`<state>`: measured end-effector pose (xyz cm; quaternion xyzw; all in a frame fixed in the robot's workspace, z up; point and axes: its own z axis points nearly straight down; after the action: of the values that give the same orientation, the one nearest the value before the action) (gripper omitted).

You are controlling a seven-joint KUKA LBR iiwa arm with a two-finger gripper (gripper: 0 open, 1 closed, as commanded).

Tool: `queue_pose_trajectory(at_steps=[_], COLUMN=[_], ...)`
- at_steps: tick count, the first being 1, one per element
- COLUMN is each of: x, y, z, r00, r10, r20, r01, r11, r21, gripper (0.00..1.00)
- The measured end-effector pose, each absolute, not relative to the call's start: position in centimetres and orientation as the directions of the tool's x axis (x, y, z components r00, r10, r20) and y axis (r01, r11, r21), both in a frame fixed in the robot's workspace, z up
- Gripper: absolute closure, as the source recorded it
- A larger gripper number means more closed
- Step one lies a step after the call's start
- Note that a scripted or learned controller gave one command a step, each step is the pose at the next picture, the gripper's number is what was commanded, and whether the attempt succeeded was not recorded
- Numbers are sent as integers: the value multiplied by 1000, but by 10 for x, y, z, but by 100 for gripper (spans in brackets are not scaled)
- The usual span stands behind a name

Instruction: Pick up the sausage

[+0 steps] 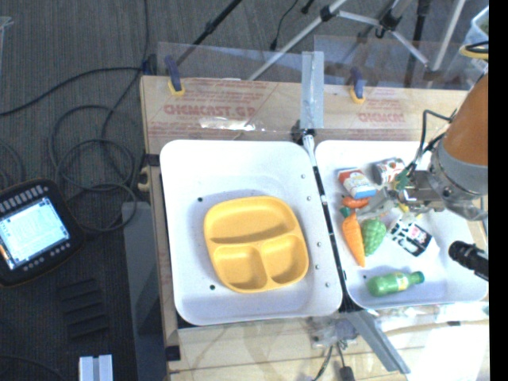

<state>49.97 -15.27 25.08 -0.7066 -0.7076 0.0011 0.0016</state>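
Right-hand bin (454, 282) holds the sausage (355, 204), lying roughly left-to-right.

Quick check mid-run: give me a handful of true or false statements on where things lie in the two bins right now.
1. The yellow tray lies in the left bin. True.
2. The carrot lies in the tray. False: it lies in the right bin, near the divider.
3. The green bottle lies on its side near the right bin's front edge. True.
4. The tool is over the left bin. False: it is over the right bin.
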Motion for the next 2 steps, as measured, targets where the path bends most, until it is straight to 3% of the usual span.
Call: queue_pose_trajectory(at_steps=[1,2], x=[538,554], y=[-147,-164], z=[175,141], r00=[-67,-134], r10=[998,991], r20=[0,-5], r01=[998,991], r11=[67,134], r21=[-2,4], gripper=[0,0])
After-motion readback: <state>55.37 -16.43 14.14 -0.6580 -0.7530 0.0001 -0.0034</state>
